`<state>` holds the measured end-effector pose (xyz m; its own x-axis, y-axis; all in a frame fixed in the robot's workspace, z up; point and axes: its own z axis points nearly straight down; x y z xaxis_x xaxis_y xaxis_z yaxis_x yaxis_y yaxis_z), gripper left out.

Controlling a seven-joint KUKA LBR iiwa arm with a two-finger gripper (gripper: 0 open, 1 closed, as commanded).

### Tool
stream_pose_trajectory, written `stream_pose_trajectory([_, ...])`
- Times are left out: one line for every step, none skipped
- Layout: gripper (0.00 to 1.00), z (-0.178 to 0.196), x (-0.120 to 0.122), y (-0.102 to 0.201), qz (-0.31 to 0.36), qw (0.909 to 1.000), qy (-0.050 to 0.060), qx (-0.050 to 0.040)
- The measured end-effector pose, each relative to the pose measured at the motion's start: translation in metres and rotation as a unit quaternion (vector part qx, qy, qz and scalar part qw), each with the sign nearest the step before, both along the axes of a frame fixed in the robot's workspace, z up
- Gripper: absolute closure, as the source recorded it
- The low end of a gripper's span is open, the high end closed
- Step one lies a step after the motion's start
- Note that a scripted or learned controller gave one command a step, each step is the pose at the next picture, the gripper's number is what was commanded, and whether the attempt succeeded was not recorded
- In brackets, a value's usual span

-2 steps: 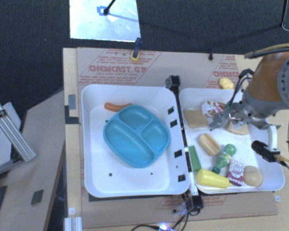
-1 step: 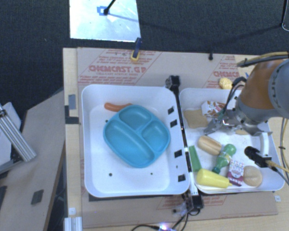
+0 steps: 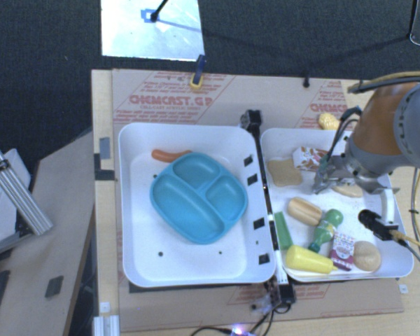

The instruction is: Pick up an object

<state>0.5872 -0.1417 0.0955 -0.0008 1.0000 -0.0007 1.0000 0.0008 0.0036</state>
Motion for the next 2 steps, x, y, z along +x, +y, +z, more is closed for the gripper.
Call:
stream_pose_trajectory([1.00,0.061,-0.002,0.006,0.002,1.0000,-0.002,-0.0002])
stream_pose_trajectory([1.00,0.110,-0.008,0.010,0.002,1.0000,-0.001,-0.0001])
